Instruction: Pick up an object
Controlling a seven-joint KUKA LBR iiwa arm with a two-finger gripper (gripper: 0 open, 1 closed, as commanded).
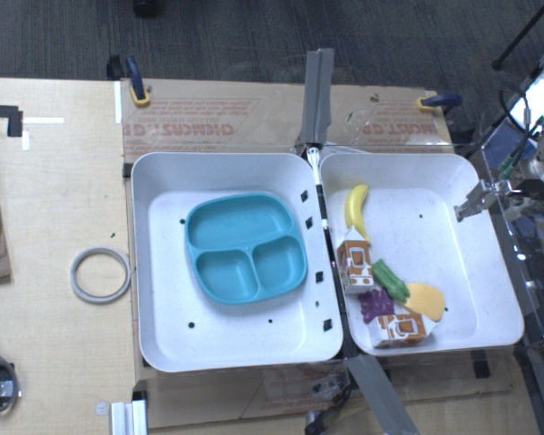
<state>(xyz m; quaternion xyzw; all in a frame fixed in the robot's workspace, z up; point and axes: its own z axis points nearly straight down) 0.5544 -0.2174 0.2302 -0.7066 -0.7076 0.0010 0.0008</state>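
Nearest me, at lower right of the frame, the right bin (453,333) holds the pickable clutter against its left wall: a small carton (401,328), a purple piece (374,304), a yellow lump (425,298), a green vegetable (390,280), another carton (354,263), then a banana (355,207) further up. The left bin (163,324) carries a teal divided plate (247,247). At the right edge the gripper (479,199) sits over the bin rim, I judge parked clear; its jaws I cannot tell.
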